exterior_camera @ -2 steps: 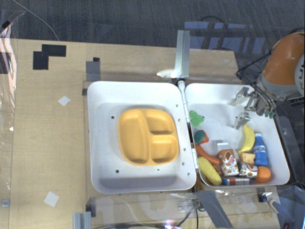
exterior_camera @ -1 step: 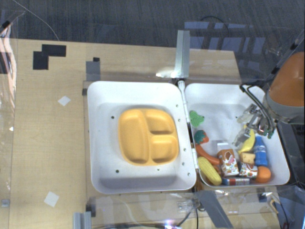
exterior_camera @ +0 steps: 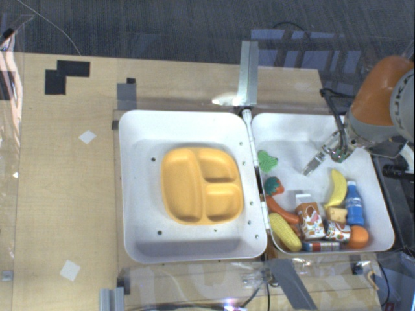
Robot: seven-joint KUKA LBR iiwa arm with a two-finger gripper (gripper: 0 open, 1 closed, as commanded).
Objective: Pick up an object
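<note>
My gripper point(exterior_camera: 316, 163) hangs over the right bin point(exterior_camera: 285, 131), above bare white floor near its middle, with nothing visible between its fingers. Just right of it lies a yellow banana point(exterior_camera: 336, 187) beside a blue bottle point(exterior_camera: 353, 204). A green toy point(exterior_camera: 266, 159) lies to its left, near the divider. Along the bin's near edge sit a carrot point(exterior_camera: 279, 207), a corn cob point(exterior_camera: 284, 231), a small printed carton point(exterior_camera: 311, 220) and an orange fruit point(exterior_camera: 358, 237).
The left bin point(exterior_camera: 139, 173) holds a yellow divided tray point(exterior_camera: 201, 184). A metal post point(exterior_camera: 248, 76) stands behind the divider between the bins. The grey arm with its orange band point(exterior_camera: 382, 102) reaches in from the right over the right bin's far corner.
</note>
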